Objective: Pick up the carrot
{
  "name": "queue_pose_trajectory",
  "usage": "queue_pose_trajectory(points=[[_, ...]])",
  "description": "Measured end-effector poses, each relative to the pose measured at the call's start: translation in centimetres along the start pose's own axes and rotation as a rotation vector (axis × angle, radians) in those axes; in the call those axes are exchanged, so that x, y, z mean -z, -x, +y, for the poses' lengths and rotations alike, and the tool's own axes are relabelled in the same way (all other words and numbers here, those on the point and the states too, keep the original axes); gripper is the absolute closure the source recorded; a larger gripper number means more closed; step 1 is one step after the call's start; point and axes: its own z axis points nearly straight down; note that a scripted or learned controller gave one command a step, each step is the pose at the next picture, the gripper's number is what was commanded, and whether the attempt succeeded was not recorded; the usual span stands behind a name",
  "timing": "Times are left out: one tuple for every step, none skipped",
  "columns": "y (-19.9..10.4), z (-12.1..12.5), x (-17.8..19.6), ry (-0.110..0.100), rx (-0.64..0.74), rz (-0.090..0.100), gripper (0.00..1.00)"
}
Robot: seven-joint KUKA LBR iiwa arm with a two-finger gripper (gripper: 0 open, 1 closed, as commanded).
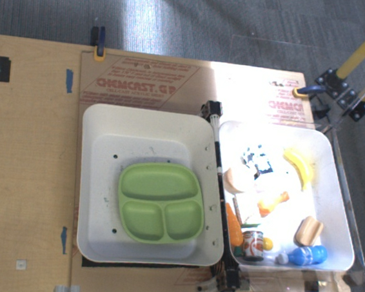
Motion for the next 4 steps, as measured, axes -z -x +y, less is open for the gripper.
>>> queue_pose_trajectory(points=[[0.1, 0.2, 1.2, 0.009, 0.002, -0.007, 1.00], [0.0, 0.2, 1.1, 0.008, 0.002, -0.006, 0.00], [0.1, 0.4, 2.3, 0.017, 0.004, -0.013, 1.00], [0.1, 0.4, 2.3, 0.016, 0.004, -0.013, 0.00]])
